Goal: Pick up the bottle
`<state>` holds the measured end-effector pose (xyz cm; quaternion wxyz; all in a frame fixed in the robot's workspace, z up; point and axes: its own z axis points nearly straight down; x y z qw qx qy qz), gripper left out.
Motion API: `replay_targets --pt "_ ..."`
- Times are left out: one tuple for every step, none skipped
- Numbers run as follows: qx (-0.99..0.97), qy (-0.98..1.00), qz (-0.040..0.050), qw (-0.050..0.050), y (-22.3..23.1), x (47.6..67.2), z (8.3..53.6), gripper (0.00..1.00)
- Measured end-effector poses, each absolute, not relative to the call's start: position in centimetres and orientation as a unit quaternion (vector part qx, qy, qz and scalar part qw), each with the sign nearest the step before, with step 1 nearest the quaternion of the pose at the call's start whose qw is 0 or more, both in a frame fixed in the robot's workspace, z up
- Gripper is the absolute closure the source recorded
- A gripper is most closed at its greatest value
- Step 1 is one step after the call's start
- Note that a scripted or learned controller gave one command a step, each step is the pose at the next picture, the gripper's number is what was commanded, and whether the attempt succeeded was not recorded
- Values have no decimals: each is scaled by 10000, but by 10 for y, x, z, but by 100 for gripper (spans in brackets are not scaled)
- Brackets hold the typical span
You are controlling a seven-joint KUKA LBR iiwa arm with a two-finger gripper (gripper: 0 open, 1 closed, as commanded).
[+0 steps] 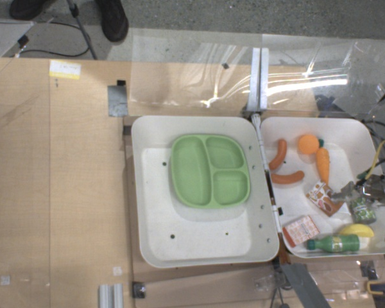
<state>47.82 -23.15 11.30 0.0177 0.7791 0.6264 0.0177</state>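
The bottle (334, 243) hugs the right bin's (366, 131) near wall (tight there), near-left of my pincer (361, 194); grip state unclear.

Pale wooden bench (58, 172) beneath grey speckled floor (244, 5); clear plastic sheet (192, 69) catches glare along the far edge. Black shoes (109, 8) and cable (51, 43) lie beyond.

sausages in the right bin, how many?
2. One sausage lies near the bin's top-left; the other sausage lies just below it, left of the carrot. None seem hidden.
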Motion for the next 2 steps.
replay_targets --pt "7752 6312 176 186 -233 478 113 0" --pt "7771 6291 114 174 -238 492 107 0"
